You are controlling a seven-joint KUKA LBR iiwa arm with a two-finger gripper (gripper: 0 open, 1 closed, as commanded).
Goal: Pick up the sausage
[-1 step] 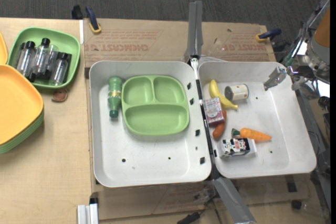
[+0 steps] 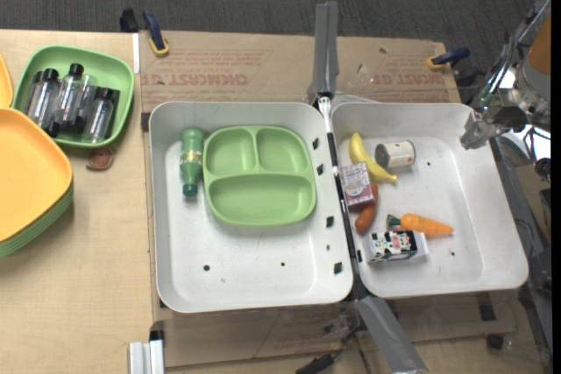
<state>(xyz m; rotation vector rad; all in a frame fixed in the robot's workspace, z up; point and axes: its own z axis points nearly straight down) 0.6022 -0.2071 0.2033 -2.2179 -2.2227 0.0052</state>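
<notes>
The sausage (image 2: pixel 365 217) is a short reddish-brown piece lying in the right bin (image 2: pixel 478 263), close to its left wall. It rests just below a small red and white carton (image 2: pixel 355 185) and left of a carrot (image 2: pixel 426 226). My gripper (image 2: pixel 476 132) hangs over the bin's upper right corner, well away from the sausage and to its right. Nothing shows in its grasp.
The right bin also holds a banana (image 2: pixel 365 158), a small tan can (image 2: pixel 395 155) and a printed box (image 2: pixel 396 246). The left bin (image 2: pixel 254 276) holds a green divided plate (image 2: pixel 259 174) and a green bottle (image 2: pixel 191 160). Left of the bins are a green tray of bottles (image 2: pixel 74 97) and orange plates (image 2: pixel 28 179).
</notes>
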